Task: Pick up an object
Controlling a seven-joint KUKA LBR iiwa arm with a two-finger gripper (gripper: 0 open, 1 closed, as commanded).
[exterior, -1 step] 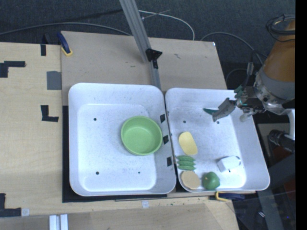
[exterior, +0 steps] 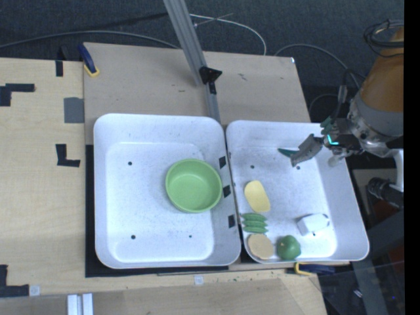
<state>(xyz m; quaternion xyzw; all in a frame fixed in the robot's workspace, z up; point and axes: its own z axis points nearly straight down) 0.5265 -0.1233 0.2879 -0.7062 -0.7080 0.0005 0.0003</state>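
Observation:
My gripper [exterior: 296,155] hangs over the upper middle of the right bin [exterior: 341,195], open, with nothing between its fingers. Below it in the same bin lie a yellow oval piece [exterior: 256,196], a small ribbed green piece [exterior: 254,223], a tan round piece [exterior: 260,245], a dark green ball [exterior: 287,247] and a white lump [exterior: 313,224]. The yellow oval is the nearest of these, down and to the left of the gripper and apart from it. A light green bowl [exterior: 193,186] sits upright in the left bin [exterior: 118,176].
A grey metal pole [exterior: 187,35] slants down from the top to the bins' shared back edge. The divider between the bins carries small black clips [exterior: 227,191]. Cables [exterior: 230,25] lie on the dark floor behind the bench.

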